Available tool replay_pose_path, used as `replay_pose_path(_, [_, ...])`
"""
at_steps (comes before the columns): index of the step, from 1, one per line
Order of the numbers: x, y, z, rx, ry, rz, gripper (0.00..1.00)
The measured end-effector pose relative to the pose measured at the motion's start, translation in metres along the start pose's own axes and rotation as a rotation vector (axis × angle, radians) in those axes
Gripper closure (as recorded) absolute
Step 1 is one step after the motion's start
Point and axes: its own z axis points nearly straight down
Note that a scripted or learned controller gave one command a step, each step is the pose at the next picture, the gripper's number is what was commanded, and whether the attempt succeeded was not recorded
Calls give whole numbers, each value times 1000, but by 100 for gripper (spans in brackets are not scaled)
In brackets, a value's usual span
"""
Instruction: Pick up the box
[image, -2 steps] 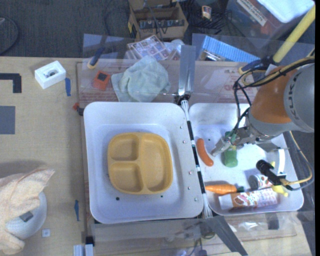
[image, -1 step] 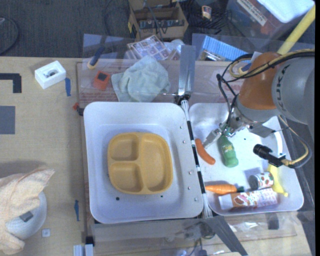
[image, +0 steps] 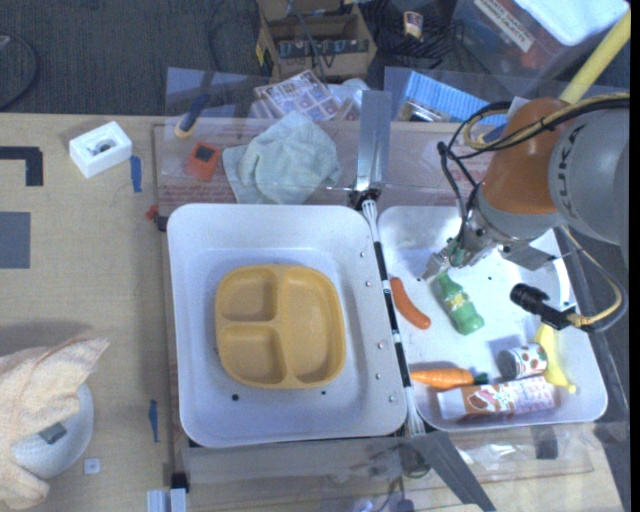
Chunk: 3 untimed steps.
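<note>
White plastic bins sat side by side on the bench (image: 70, 240): the left bin (image: 190, 250) held a yellow divided plate (image: 281, 326), and the right bin (image: 590, 390) held a green bottle (image: 458, 304), a red-orange sausage-shaped toy (image: 409, 303), a carrot (image: 441, 377), a small can (image: 526, 360), a banana (image: 552, 352) and the box (image: 508, 398), which lay flat along the near wall just beside the carrot. The claw (image: 447, 259) hung low over the far-left part of the right bin, just above the green bottle's cap and well apart from the box. Whether it was open or closed could not be told, and nothing was seen in its grip.
</note>
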Motion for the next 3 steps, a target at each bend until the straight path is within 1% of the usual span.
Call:
replay_pose_path(1, [0,0,0,0,0,0,0])
replay_pose_path(2, [31,-69,8,6,5,92,0])
replay_pose_path(3, [3,-19,10,7,3,124,0])
